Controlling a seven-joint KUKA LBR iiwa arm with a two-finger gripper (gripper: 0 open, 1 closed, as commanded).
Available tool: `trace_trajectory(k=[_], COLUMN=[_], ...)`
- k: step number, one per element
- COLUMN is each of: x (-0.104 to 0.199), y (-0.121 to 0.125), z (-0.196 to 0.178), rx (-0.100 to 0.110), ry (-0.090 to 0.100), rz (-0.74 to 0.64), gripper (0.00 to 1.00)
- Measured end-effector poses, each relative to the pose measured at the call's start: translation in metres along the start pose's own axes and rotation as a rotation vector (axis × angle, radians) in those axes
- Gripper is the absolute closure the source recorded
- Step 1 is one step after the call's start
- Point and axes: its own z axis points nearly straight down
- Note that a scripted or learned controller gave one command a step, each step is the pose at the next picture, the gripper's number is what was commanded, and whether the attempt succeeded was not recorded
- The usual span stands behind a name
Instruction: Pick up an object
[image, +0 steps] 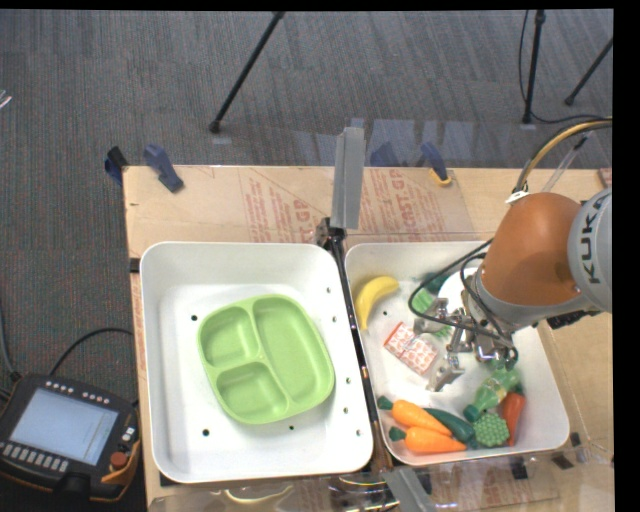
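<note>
Camera view — "KUK" reads on the arm (590, 250); hand (455, 362) low.

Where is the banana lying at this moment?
In the camera view, the banana lies in the right bin, at its far left corner beside the divider, just above the small red-and-white packet.

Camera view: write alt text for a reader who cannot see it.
A grey robot arm with an orange band lowers its gripper into the right white bin, above a red-and-white packet, a banana, carrots and green toy vegetables. The left white bin holds a green divided plate.
</note>
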Motion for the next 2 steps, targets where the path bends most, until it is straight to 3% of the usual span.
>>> trace_trajectory(k=[1, 2], x=[-0.037, -0.004], y=[0.027, 0.047], z=[0.005, 0.006], rx=[-0.002, 0.000], ry=[0.009, 0.011], rz=[0.019, 0.172], gripper=[0.00, 0.00])
